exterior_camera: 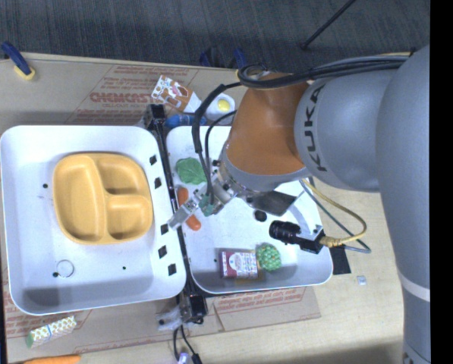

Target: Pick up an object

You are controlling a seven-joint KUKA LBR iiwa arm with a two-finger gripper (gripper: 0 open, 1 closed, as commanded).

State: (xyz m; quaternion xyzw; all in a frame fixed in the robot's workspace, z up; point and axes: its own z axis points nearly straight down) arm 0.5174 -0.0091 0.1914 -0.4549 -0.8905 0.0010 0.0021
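Reaching in over the right-hand shallow white bin (309, 275), the grey arm with its orange band (268, 131) hangs low above the bin's left edge, its pincer (192, 211) close to a small orange carrot-like piece (187, 199) and a green leafy toy (190, 171). Whether the pincer is spread or pressed together I cannot tell; the parts are small and crowded against the clutter, and nothing can be seen held in it.

The likely targets lie loose in this right bin: the orange piece and green toy by the dividing wall, a red printed packet (239, 264) and a green knobbly ball (268, 256) near the front rim. They sit scattered, probably so a programmed grasp can try any of them.

The left-hand white bin (21, 203) carries a yellow divided plastic tray (101, 196), lying flat and well apart from the arm. The two bins sit side by side, touching along a black-clipped seam.

The worktop (97, 89) is covered in brown cardboard printed in red, with a small patterned box (169, 91) lying behind the bins. Beyond is dark grey carpet (135, 14).
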